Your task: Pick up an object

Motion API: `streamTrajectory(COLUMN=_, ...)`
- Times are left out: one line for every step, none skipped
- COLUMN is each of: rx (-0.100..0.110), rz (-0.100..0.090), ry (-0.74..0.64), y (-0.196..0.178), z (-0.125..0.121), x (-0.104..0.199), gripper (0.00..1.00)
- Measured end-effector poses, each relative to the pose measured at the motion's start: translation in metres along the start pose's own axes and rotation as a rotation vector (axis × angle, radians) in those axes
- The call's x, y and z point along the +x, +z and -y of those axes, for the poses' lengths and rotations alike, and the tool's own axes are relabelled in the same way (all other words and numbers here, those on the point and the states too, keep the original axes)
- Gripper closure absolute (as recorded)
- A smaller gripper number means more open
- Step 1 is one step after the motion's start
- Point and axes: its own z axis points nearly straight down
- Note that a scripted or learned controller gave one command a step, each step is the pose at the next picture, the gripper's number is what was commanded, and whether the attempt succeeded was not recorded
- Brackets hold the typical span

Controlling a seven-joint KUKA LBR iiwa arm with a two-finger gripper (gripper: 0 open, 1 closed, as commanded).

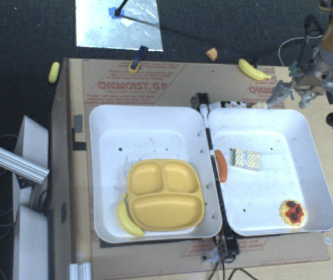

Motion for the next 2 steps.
streamTrajectory(rx=0.003, rz=-0.001, ry=-0.002, y=0.115, z=-0.005, x=0.027, gripper=0.0)
streamTrajectory(rx=0.001, rz=0.002, ry=0.002, y=0.185, z=0.039, x=0.065, gripper=0.0)
